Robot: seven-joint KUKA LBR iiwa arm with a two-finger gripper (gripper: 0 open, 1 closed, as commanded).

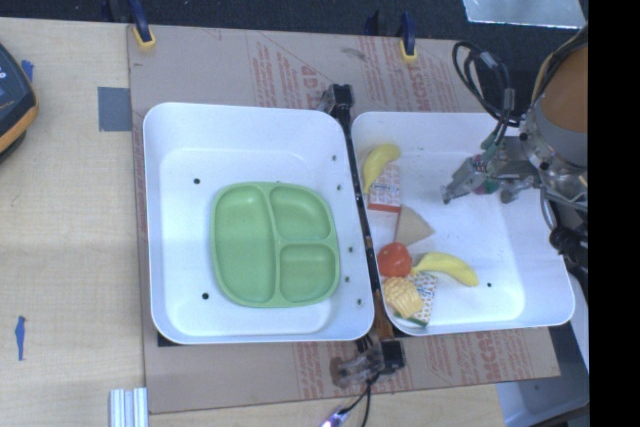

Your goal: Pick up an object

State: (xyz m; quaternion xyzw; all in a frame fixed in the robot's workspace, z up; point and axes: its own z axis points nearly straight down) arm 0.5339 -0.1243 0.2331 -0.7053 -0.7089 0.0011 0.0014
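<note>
Left bin (160, 215): holds a divided plate (273, 243), lying near its middle.
Right bin (520, 275): just beside the left bin, on its right.
Far left side of right bin: one banana (378, 162), a packet (386, 189) touching it on the near side.
Near left corner: tomato (394, 259), second banana (447, 266) to its right, corn (404, 296) in front.
Gripper (483, 183): over the right bin's far right part.

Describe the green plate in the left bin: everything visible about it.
The green plate is pale green, looks like moulded plastic, and has a rounded-square outline with three compartments: one tall one on the left, two smaller ones stacked on the right. All three hold nothing. It lies flat, right side up, slightly rotated, on the floor of the left bin, apart from the bin's walls. Nothing else touches it.
</note>
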